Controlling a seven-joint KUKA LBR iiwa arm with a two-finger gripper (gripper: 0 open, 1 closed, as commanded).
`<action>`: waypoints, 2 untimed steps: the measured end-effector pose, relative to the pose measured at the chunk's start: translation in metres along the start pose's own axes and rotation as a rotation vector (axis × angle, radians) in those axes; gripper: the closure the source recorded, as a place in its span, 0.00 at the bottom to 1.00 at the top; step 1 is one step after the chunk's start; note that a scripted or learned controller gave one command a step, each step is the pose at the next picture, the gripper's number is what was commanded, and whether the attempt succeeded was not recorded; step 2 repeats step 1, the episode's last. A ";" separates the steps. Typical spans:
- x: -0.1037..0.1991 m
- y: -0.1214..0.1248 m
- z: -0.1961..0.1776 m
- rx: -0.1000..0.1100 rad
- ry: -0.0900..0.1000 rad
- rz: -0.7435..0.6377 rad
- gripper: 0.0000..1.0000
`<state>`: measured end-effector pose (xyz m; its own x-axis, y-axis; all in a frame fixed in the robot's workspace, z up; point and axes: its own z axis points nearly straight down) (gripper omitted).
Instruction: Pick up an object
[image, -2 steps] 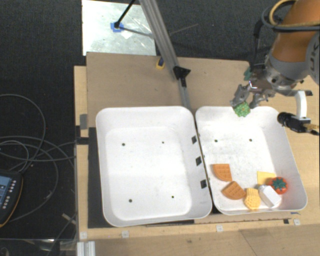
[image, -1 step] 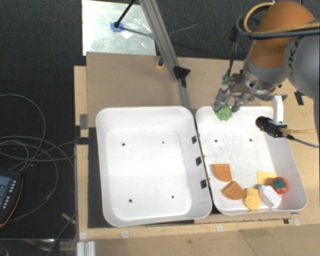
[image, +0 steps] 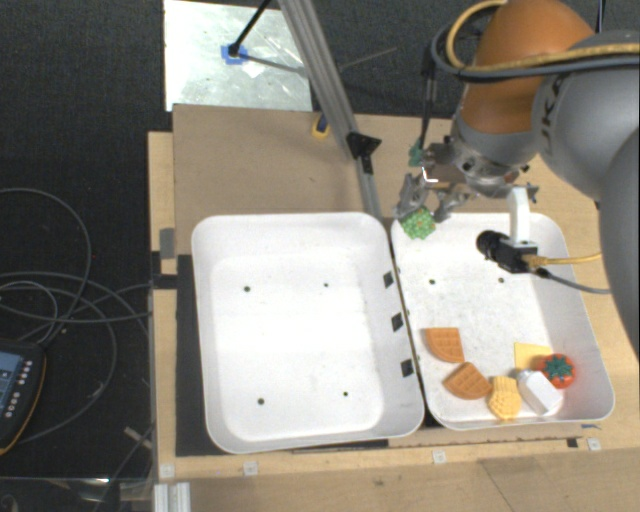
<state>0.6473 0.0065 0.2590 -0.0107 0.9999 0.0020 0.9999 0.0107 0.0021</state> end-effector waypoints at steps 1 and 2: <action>0.045 -0.004 0.010 0.002 0.000 0.001 1.00; 0.045 -0.004 0.010 0.002 0.000 0.001 1.00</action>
